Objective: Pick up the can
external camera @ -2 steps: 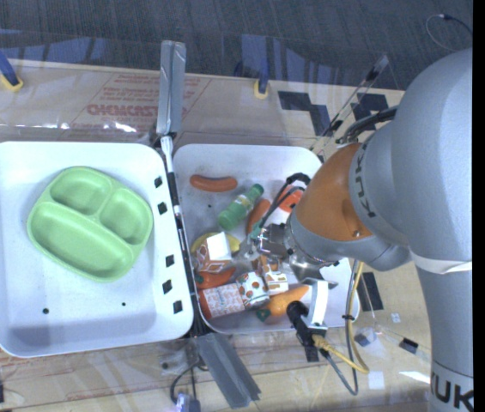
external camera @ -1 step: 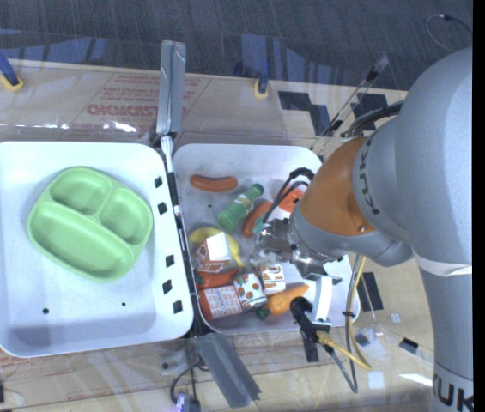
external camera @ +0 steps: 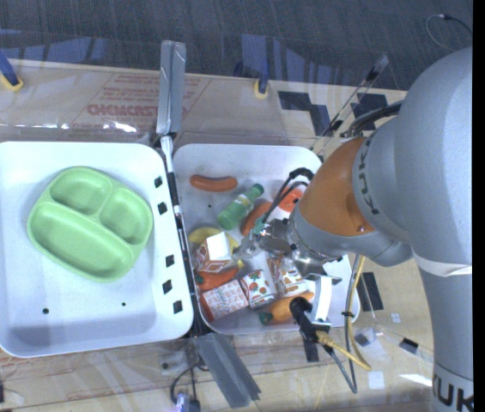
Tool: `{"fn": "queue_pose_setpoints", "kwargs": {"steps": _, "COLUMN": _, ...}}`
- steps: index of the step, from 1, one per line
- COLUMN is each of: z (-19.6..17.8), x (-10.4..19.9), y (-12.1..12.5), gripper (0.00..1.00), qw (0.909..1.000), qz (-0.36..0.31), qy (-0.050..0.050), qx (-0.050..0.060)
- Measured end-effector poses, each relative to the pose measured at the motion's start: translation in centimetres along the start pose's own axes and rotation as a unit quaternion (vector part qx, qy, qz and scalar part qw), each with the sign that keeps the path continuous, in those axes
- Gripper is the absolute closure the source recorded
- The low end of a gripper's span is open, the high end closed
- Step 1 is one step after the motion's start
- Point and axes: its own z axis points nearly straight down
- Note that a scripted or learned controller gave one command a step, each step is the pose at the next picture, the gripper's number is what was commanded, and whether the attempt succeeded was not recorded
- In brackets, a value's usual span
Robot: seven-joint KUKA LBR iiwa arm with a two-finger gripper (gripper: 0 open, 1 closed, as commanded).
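My gripper (external camera: 269, 240) hangs low over the middle of the right bin (external camera: 242, 150), in among a crowded pile of items. Its metal end sits just right of a white block (external camera: 218, 246) on a yellow item (external camera: 201, 238) and just above small cartons with fruit pictures (external camera: 259, 287). I cannot tell which item in the pile is the can; the wrist and orange band (external camera: 336, 204) cover the bin's right half.
A sausage (external camera: 214, 181), a green bottle (external camera: 239, 207) and a carrot (external camera: 255, 217) lie at the back of the right bin. Another carton (external camera: 223, 299) and an orange piece (external camera: 285, 310) lie at its front. The left bin (external camera: 19, 316) holds a green divided plate (external camera: 92, 221).
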Motion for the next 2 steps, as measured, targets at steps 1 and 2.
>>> {"fn": "queue_pose_setpoints", "kwargs": {"steps": 1, "z": 1.2, "x": -0.2, "y": -0.3, "gripper": 0.0, "qw": 0.9998, "qz": -0.021, "qy": 0.004, "qx": 0.006}}
{"fn": "queue_pose_setpoints", "kwargs": {"steps": 2, "z": 1.5, "x": -1.8, "y": 3.6, "gripper": 0.0, "qw": 0.9995, "qz": 0.029, "qy": 0.005, "qx": 0.012}}
